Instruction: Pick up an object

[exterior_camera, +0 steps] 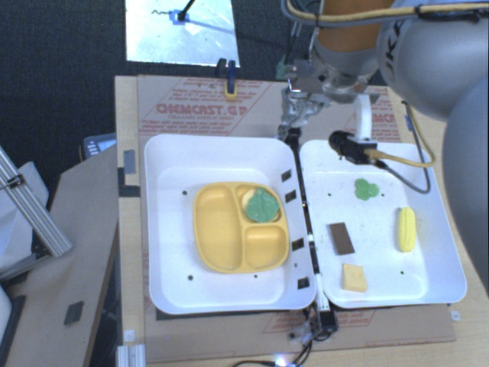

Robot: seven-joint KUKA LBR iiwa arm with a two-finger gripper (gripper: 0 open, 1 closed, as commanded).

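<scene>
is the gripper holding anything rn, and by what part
Nothing visible in it: the gripper hangs over the bins' far edge, while the corn and cheese lie in the right bin.

- Two bins sit side by side: left bin (164, 205), right bin (435, 274).
- A tray (221, 235) sits in the left bin, with a leaf (262, 206) in its far right compartment.
- The right bin has the corn (406, 229) at right, the chocolate (341, 238) left of it, the cheese (354, 277) nearest, and the broccoli (367, 189) farthest back.

Yellow tray (221, 235), green leaf (262, 206), brown block (341, 238), yellow corn (406, 229), white bins (164, 174)
</scene>
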